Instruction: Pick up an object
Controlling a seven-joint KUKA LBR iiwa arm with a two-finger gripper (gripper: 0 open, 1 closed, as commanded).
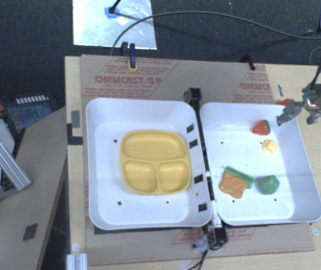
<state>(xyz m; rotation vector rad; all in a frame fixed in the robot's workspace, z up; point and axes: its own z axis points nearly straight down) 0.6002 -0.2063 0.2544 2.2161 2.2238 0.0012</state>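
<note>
The end effector (295,112) hangs at the far right, just beyond the far right corner of the right bin (295,207), and nothing lies between its parts. Whether it is apart or together I cannot tell, since it is small and partly cut off at the edge. It looks parked off to the side, probably so that the camera has a clear look down into the bins before a pick is chosen.

All the loose things lie in the right bin, on the side the arm reaches from. A red piece (261,128) sits toward the far side, closest to the end effector, with a pale yellow piece (269,146) just near of it. Toward the near side, an orange piece (233,185) touches a flat green bar (239,175) that lies along its far edge, and a green lump (268,184) rests to their right, apart from them.

The left bin (101,151) holds a yellow tray (152,162) with three compartments, lying flat in the middle.

The task looks unstarted. The red piece seems the easiest target: it stands alone and is close. The orange piece and the bar touch, so a grasp there could catch both or slip.
</note>
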